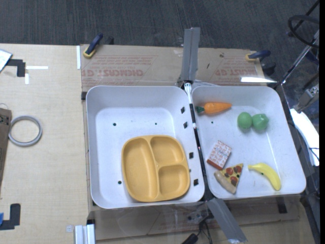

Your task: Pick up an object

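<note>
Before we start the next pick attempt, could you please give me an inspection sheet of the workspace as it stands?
Surface: bench with left bin and right bin side by side.
Job's things: carrot, green fruit, box, pizza slice, banana in right bin; yellow tray in left bin.
Clutter: tape roll on bench.
Grippers: nothing seen.
Cables: black cable, upper right.
Surroundings: cardboard behind bins; dark floor.

Looping black cables (304,23), a pale grey bracket (308,98).
</note>
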Action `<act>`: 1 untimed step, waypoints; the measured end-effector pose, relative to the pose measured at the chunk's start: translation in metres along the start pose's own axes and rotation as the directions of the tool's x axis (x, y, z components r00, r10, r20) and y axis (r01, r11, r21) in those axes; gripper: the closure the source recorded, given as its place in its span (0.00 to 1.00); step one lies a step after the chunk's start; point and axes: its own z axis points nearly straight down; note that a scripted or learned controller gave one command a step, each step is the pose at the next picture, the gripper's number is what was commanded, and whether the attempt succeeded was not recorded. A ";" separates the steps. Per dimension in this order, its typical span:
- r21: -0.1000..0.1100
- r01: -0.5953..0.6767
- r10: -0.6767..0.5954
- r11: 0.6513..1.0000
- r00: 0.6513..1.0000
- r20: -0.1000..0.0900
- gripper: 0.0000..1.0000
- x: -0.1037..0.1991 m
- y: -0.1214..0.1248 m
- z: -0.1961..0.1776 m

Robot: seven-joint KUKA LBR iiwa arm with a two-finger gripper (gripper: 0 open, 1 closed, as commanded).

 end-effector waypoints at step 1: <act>0.000 0.056 -0.056 0.998 0.998 0.001 1.00 -0.024 -0.014 0.000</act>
